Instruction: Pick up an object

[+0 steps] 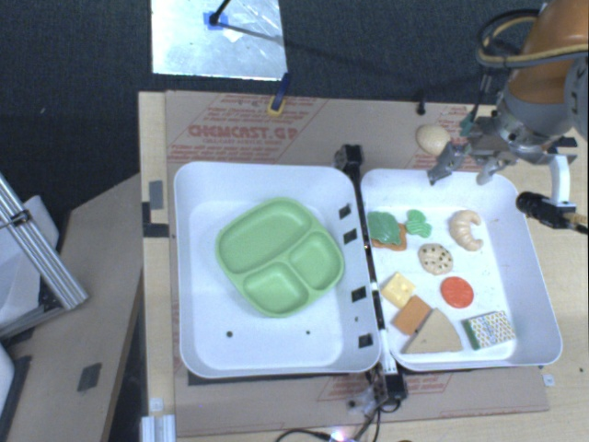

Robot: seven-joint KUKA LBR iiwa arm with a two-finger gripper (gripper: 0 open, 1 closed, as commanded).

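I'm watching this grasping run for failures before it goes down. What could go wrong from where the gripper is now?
The gripper hangs open over the right bin's far rim, so a straight descent could strike the rim. The toy foods lie crowded: the cheese touches the orange block, and the broccoli sits against the green-topped toast, so the fingers may nudge or catch two things. The egg lies outside the bin, easily knocked away.

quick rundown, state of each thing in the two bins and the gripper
green three-compartment plastic plate: flat in left bin, nothing in it
two-finger gripper: open, holding nothing, over right bin's far edge
pale croissant: loose in right bin
speckled cookie: flat
red round slice: flat
yellow cheese cube: resting beside orange block
patterned small box: lying near the front corner
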